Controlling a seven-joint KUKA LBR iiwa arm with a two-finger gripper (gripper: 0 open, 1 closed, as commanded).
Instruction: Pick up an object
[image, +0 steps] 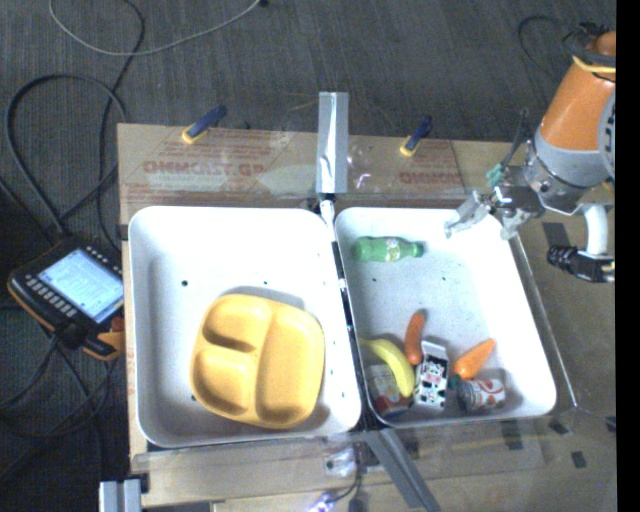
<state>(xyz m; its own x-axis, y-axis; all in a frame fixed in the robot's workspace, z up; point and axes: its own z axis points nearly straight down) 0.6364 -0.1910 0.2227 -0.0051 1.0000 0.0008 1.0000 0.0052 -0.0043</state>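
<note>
Fingers (484, 212) over right bin (535, 330) rim, unladen

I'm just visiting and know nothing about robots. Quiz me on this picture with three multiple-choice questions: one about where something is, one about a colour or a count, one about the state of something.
1. Where does the yellow divided tray lie?
A. In the left bin
B. In the right bin
C. On the floor

2. What colour is the bottle at the far end of the right bin?
A. Red
B. Green
C. Blue

3. How is the bottle resting?
A. Standing upright
B. Held by the gripper
C. Lying on its side

Answers: 1 A, the tray sits on the left bin floor. 2 B, its body is pale green. 3 C, it lies flat, apart from the gripper above the bin's far right corner.
</note>
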